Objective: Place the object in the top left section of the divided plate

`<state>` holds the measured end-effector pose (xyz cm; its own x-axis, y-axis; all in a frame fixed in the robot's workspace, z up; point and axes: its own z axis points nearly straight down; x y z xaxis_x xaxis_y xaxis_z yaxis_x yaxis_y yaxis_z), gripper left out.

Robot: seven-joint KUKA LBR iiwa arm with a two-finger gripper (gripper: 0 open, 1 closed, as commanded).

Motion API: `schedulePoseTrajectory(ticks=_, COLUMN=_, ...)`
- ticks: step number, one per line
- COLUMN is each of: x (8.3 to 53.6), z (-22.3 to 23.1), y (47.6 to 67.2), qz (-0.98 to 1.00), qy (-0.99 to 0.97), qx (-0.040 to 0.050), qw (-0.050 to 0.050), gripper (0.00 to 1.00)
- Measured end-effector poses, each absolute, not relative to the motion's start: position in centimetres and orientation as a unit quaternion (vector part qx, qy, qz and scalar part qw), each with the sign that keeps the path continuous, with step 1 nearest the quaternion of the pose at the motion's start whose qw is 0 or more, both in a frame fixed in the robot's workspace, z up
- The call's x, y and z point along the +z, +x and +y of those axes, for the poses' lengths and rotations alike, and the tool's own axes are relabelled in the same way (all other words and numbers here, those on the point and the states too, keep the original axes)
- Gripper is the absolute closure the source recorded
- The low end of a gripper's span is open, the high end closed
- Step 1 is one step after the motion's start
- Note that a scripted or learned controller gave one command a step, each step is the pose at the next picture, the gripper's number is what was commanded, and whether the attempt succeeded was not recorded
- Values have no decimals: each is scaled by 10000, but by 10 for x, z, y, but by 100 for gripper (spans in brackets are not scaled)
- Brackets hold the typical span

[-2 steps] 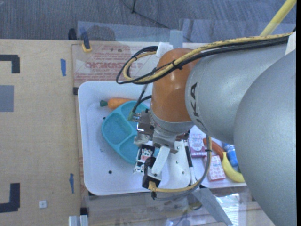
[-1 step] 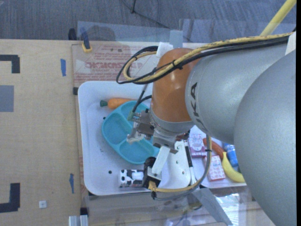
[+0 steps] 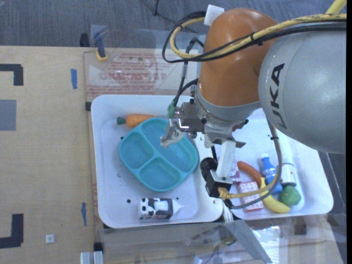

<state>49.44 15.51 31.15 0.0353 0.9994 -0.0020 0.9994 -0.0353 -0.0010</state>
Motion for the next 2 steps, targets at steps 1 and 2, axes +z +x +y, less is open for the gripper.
schedulePoseTrajectory(ticks=1, x=126, z=186, y=480, qz=6638, qy=7479, qx=2, qw=-6, gripper=0)
schedulePoseTrajectory(ticks=2, x=108, z=181, y=486, qz=5669, qy=8234, qx=174, qw=-156, gripper=0)
